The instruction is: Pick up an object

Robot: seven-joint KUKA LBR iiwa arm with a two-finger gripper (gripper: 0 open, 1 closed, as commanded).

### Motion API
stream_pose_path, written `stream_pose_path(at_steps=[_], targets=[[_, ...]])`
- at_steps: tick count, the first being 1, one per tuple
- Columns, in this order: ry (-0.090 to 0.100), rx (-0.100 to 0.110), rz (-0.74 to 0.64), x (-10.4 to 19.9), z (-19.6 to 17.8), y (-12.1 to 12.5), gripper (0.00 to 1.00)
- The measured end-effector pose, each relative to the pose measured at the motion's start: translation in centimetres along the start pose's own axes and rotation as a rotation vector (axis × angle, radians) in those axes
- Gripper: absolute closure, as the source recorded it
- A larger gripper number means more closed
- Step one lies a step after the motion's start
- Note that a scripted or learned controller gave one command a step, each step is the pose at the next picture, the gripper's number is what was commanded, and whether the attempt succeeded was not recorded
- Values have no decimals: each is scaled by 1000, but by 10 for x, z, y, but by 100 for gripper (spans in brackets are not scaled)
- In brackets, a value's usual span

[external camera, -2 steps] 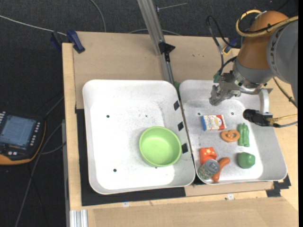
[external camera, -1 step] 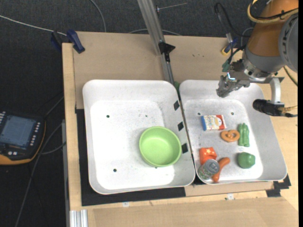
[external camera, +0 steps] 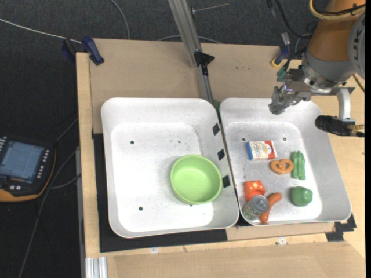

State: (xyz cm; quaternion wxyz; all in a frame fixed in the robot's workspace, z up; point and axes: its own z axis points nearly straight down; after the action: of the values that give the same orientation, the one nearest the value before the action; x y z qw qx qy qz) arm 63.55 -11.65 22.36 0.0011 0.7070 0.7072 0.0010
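Note:
My gripper [external camera: 281,104] hangs over the far edge of the right bin [external camera: 324,155], above and behind the objects, with nothing seen between its fingers. Below it in that bin lie a small blue and white carton [external camera: 260,150], a brown pretzel [external camera: 282,167], a green pod-shaped toy [external camera: 298,164], a green pepper [external camera: 301,196], an orange-red block [external camera: 254,188], a silver can [external camera: 255,205] and a small carrot [external camera: 270,203]. A light green bowl [external camera: 196,179] sits in the left bin [external camera: 133,155] near its right wall.
A metal pole [external camera: 188,33] slants across the bench behind the bins. Blue clamps [external camera: 91,50] hold the bench's far corners. A handheld pendant [external camera: 23,167] lies off the bench at the left.

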Motion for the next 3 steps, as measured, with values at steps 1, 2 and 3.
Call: stream_pose_path(at_steps=[1, 2, 3], targets=[[2, 2, -4, 57, 3, -17, 100], [2, 1, -5, 109, -9, -31, 100], [1, 4, -4, 155, -1, -59, 100]])
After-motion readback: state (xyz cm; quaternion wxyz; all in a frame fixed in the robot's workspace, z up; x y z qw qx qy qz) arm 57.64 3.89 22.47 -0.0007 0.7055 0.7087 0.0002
